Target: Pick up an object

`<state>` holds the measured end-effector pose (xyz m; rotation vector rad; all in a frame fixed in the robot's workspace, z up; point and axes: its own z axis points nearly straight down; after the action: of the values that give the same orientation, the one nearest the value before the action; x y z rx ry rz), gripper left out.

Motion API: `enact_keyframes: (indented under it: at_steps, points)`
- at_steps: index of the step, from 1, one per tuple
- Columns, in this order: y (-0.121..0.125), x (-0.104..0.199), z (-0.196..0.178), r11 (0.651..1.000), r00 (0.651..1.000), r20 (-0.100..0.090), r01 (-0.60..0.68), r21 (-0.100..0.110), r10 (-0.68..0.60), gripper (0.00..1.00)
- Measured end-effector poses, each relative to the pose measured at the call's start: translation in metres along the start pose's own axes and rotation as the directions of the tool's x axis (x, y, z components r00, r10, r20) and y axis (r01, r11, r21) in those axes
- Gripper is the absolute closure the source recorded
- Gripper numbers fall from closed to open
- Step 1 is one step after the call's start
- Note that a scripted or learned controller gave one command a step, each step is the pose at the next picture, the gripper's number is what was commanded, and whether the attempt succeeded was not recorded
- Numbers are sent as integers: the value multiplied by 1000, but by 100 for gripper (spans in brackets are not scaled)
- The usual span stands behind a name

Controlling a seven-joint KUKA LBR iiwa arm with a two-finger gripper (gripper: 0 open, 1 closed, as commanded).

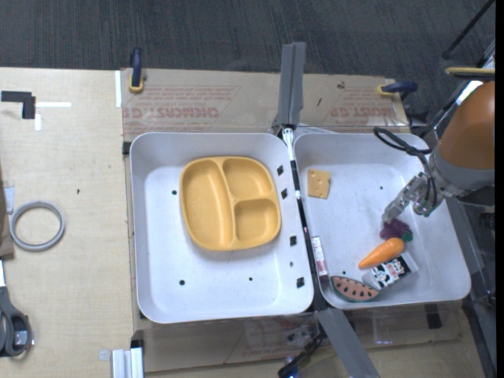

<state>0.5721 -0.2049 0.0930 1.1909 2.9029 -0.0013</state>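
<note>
The right bin (358,172) holds a cheese-like yellow cracker (319,183), an orange toy carrot (382,253), a purple toy (396,230), a small black-and-white carton (390,272) and a watermelon slice (353,287). My gripper (396,209) hangs over the bin's right side, just above the purple toy, fingers pointing down-left. Nothing shows between the fingers. The left bin (157,266) holds a yellow divided plate (231,202).
A grey divider post (291,85) stands between the bins at the back. A roll of tape (33,225) and scissors (14,329) lie on the bench at left. Blue-and-orange clamps (137,69) hold the cardboard behind the bins.
</note>
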Motion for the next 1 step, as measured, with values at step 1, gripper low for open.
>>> enact_keyframes:
  at_steps: [1]
  points:
    - [0,0,0,1000,1000,0,0,0,0,0]
